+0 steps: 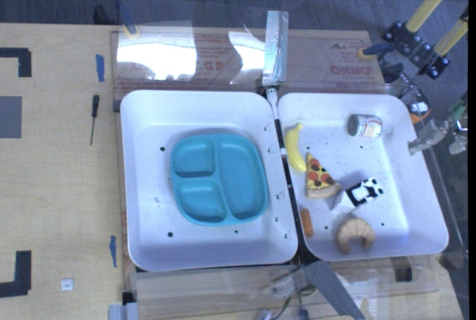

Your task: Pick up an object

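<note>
While my end effector [430, 134] sits at the frame's right edge, I cannot tell its state. The croissant [355, 233] lies lower right; the can [364, 126] lies upper right.

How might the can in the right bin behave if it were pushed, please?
The can lies on its side, so it would probably roll. It looks small and metallic, likely light and smooth, perhaps slippery. Bare floor of the right bin surrounds it.

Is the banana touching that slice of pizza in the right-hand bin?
Cannot tell. In the camera view the banana's lower tip meets the top corner of the pizza slice with no gap visible, but contact itself isn't plain from this angle.
</note>
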Tool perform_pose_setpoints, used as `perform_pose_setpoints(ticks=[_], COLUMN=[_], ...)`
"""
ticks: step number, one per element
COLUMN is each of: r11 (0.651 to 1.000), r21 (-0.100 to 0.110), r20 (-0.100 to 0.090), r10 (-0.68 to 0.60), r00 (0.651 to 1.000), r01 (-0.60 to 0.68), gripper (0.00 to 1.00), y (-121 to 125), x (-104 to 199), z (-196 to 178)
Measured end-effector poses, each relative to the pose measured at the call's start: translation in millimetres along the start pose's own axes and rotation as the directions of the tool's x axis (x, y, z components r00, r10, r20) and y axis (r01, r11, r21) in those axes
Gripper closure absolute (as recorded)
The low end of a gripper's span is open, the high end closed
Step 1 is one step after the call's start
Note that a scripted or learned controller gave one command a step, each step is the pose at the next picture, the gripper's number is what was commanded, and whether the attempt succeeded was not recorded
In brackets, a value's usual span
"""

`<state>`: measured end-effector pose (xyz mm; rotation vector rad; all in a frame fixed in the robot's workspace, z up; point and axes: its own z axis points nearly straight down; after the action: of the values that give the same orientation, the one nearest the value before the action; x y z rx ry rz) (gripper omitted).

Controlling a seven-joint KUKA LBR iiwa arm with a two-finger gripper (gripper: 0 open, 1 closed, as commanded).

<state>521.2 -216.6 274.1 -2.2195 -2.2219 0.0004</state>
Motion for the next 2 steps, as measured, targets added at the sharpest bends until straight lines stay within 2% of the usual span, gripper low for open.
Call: perform_pose_setpoints(ticks=[1, 2], r11=[0.969, 0.953], r21=[0.005, -0.023], r20=[-0.004, 0.012], r10=[-0.246, -0.302], r00=[0.969, 0.953], r01=[0.246, 0.302], gripper=[0.0, 0.0], y=[-28, -14], x=[15, 59], z=[121, 159])
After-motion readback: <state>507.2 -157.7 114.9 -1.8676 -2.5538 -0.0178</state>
